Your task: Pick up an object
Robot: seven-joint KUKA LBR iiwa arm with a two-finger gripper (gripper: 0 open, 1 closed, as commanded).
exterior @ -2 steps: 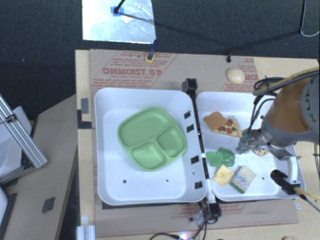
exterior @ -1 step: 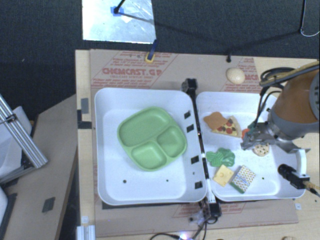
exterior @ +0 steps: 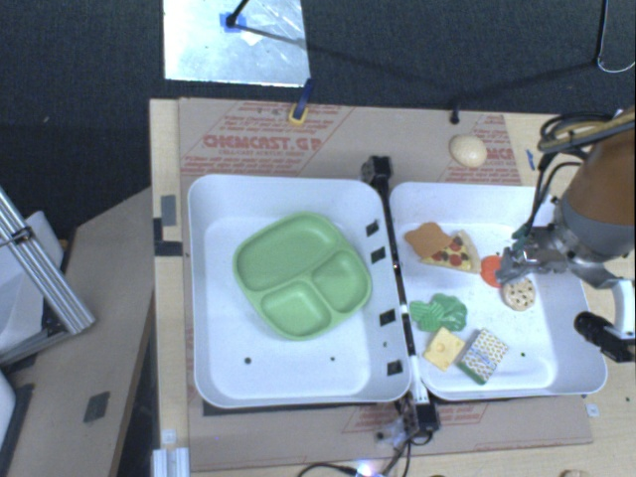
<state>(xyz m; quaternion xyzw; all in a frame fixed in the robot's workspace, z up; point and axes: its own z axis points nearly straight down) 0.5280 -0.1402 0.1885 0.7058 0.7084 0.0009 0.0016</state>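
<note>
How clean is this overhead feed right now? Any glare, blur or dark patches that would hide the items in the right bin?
Camera view: lighting over both bins is even, with only soft shadows; the shiny sheet at top left glares white; the gripper and the cookie beside it look slightly soft; the pizza slice, green piece and yellow block read clearly.

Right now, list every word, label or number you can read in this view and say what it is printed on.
"CHEMCAST G P": red print on the brown board under the bins, behind the left bin.
More red print on that board behind the right bin and along the front edge: too blurred to read.
</note>
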